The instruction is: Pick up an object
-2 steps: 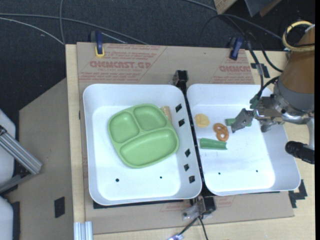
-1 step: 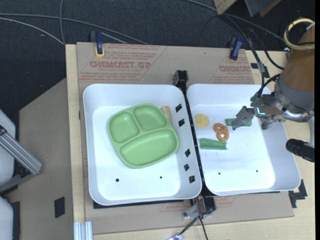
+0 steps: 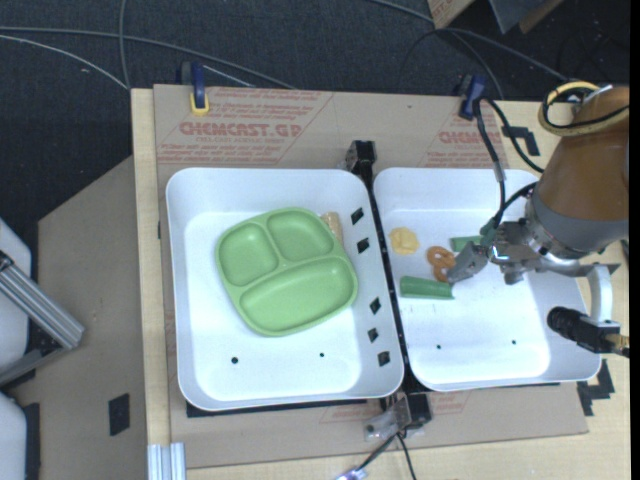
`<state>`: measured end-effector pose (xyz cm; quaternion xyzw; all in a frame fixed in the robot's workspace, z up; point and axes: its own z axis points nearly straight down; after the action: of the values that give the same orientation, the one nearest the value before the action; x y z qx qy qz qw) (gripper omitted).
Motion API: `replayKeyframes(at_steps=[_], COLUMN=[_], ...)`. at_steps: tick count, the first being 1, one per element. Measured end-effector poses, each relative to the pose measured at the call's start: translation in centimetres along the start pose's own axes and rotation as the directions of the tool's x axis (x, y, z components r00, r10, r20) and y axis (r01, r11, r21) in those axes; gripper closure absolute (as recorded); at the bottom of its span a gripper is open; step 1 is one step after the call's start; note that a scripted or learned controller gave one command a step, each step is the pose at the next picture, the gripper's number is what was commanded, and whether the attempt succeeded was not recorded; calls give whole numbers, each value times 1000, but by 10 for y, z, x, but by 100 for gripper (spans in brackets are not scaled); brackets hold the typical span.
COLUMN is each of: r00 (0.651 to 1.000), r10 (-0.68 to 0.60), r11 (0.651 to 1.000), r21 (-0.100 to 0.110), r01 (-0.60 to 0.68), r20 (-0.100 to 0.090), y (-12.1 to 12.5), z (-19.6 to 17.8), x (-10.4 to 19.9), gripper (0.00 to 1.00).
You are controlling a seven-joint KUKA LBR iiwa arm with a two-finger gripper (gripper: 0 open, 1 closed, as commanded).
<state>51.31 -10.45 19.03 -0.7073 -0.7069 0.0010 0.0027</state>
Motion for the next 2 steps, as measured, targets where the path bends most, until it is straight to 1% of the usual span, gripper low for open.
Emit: replayKeyframes(at_steps=[1, 2], r00=[1000, 1000], r10=[0, -1], r11=[1000, 1000], r21=[2, 2], r01=[0, 1], r20=[0, 0], y=[-8, -9], z=[46, 99], x=[4, 4], gripper=[0, 0])
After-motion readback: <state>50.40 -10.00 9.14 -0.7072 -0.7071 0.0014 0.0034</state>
